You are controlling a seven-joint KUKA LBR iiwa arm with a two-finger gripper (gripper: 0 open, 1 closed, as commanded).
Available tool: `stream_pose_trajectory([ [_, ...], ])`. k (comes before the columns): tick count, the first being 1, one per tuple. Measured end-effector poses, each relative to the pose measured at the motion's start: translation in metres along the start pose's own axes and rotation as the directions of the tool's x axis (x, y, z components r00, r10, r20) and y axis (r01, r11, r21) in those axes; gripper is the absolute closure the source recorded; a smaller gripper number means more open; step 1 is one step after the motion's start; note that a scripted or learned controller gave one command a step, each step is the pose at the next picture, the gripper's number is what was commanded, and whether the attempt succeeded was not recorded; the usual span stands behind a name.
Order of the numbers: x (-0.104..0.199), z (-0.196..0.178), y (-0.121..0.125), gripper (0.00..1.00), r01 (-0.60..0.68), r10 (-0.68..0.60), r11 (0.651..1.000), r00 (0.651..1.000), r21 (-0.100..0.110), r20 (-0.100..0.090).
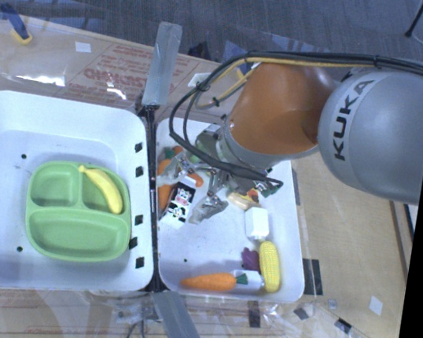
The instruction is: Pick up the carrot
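The carrot (209,282) lies flat along the near wall of the right bin (294,253), its tip pointing left. Just to its right sit a corn cob (269,266) and a small purple piece (250,258), with a white block (257,223) a little farther up. Toward the bin's left wall there is a black-and-white carton (181,202) and an orange piece (164,194) beside it. The end effector (212,202) hangs over the middle of this bin, well apart from the carrot; whether it is open or closed I cannot tell, as the wrist covers it. The left bin (13,117) holds a green divided plate (77,214), and a banana (105,187) rests in the plate's upper right compartment. Both bins stand side by side on the bench (346,225).
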State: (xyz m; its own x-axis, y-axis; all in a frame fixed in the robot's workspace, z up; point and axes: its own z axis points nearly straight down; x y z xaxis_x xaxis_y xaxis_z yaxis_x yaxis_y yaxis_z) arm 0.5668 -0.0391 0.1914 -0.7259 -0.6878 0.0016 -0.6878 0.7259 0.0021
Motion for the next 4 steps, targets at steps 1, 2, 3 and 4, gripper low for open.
stream_pose_trajectory([
  [1, 0.006, 0.026, -0.071, 0.00, 0.100, -0.100, 0.995, 0.995, 0.002, 0.000],
  [2, 0.015, 0.092, -0.076, 0.00, -0.173, 0.173, 0.985, 0.985, 0.016, 0.005],
  [3, 0.002, 0.095, -0.085, 0.00, -0.630, 0.630, 0.777, 0.777, 0.010, 0.004],
  [4, 0.002, 0.082, -0.088, 1.00, -0.626, 0.626, 0.780, 0.780, 0.018, 0.009],
])
